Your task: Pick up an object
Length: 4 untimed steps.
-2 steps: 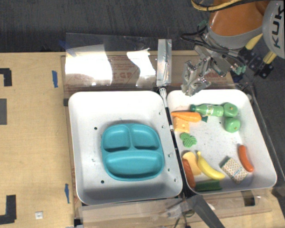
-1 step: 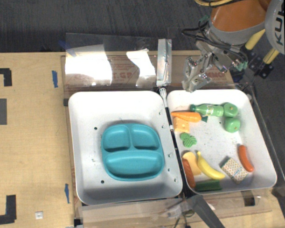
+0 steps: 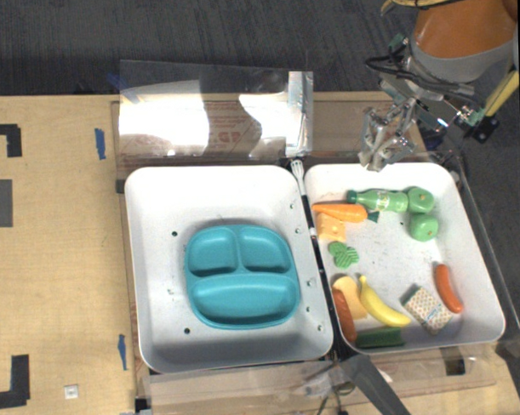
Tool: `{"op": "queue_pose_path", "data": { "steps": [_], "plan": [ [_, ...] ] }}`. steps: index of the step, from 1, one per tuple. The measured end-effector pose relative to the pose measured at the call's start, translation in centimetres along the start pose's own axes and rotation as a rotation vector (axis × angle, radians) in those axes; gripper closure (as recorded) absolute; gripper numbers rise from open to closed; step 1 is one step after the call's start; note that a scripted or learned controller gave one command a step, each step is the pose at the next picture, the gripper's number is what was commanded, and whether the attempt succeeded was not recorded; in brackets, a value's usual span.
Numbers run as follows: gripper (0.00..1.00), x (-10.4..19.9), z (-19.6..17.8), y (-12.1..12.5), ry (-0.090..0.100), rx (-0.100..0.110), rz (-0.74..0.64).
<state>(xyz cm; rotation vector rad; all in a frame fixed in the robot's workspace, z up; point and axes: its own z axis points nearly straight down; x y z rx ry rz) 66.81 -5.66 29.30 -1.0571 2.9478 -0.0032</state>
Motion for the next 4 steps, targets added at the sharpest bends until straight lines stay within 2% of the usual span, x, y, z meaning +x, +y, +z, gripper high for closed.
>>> {"op": "queue_pose_path", "data": {
  "steps": [1, 2, 3, 4],
  "plan": [
    [1.00, 9.2, 14.9, -10.1, 0.011, -0.014, -0.190],
    [0.00, 8.5, 14.1, -10.1, 0.003, -0.002, -0.197],
    [0.00, 8.8, 17.1, -11.0, -0.003, 0.006, -0.301],
    [0.00, 16.5, 20.4, -7.9, 0.002, -0.003, -0.237]
  ]
}}
